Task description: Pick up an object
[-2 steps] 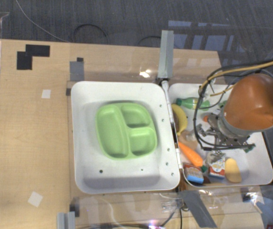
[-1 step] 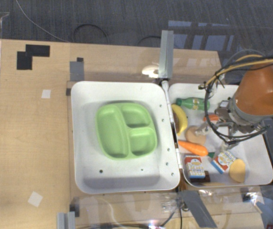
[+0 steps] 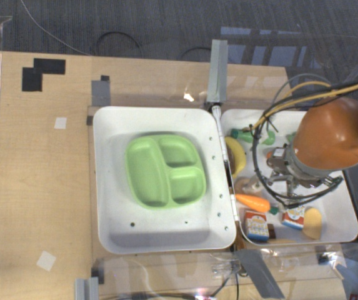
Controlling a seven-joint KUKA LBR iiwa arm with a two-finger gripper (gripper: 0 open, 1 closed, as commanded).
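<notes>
- Closest to the lens sat my orange wrist band (image 3: 330,136), hiding my pincer (image 3: 295,181); whether it was apart or together I could not tell.
- Left bin (image 3: 107,167) held a green divided tray (image 3: 165,170).
- Right bin (image 3: 347,220): banana (image 3: 235,155) by the near-left wall, then the carrot (image 3: 253,201), just left of and below my wrist, long axis left-to-right.

Bright, even light; glare on the bench (image 3: 188,97); edges perhaps slightly soft.
</notes>
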